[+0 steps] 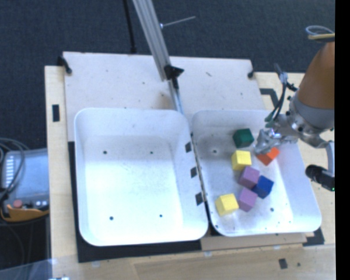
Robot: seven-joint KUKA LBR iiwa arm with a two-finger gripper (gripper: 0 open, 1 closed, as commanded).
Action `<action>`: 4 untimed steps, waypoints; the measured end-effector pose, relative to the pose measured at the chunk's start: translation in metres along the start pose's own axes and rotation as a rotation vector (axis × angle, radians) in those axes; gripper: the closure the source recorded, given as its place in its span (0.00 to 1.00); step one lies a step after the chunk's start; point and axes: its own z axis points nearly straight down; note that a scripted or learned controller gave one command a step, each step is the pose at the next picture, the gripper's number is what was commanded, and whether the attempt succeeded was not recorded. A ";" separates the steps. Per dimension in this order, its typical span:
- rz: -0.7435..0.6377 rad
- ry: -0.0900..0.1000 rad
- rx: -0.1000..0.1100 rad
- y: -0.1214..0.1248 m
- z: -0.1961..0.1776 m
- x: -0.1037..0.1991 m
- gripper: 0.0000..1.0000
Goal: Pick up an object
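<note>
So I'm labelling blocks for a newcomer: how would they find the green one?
Look in the right bin. The green block is the farthest back of the cluster, just behind a yellow block. It is the only green one.

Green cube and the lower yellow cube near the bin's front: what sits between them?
In the camera view, between the green cube and the lower yellow cube sits another yellow cube; beyond it is bare bin floor.

A robotics lab: a plywood bench [157,77] on dark carpet, an aluminium camera mast [151,28], loose cables [0,150].
</note>
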 end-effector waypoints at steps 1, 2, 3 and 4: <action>-0.001 0.001 -0.003 0.011 -0.011 0.051 1.00; 0.000 0.001 0.001 0.023 0.000 0.103 1.00; 0.000 0.000 -0.001 0.039 0.009 0.155 1.00; -0.001 0.000 -0.001 0.051 0.017 0.207 1.00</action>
